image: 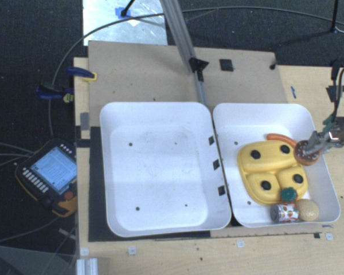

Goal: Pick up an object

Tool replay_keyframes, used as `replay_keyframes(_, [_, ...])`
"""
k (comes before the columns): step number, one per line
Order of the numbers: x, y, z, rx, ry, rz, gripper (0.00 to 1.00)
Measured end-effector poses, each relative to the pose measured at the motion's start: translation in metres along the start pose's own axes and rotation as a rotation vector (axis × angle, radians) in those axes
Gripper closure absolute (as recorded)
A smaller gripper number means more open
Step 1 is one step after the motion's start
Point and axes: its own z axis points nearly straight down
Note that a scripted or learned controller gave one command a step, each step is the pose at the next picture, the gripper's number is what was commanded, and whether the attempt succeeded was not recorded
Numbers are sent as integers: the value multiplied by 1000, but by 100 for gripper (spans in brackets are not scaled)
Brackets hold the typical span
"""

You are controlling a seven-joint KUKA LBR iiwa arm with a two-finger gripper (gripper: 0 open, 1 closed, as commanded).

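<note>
Below me, both white bins (160,119) look like smooth, slightly glossy plastic; the yellow tray (264,162) shines like moulded plastic; the tabletop (160,73) is matt brown board.

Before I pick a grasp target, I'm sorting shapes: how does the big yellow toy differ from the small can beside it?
The yellow toy is wide, flat and lobed with dark spots; the can is a short cylinder lying on its side. The yellow toy is far larger and one colour; the can has a mixed printed label. Both sit in the right bin.
</note>
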Motion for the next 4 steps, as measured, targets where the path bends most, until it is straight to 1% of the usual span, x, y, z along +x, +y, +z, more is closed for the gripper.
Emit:
replay_keyframes(1, [51, 4, 2, 4, 3, -6, 100])
replay_keyframes(2, [108, 23, 10, 4, 3, -6, 100])
replay_keyframes(3, [157, 34, 32, 7, 4, -5, 100])
replay_keyframes(4, [206, 47, 35, 5, 4, -5, 100])
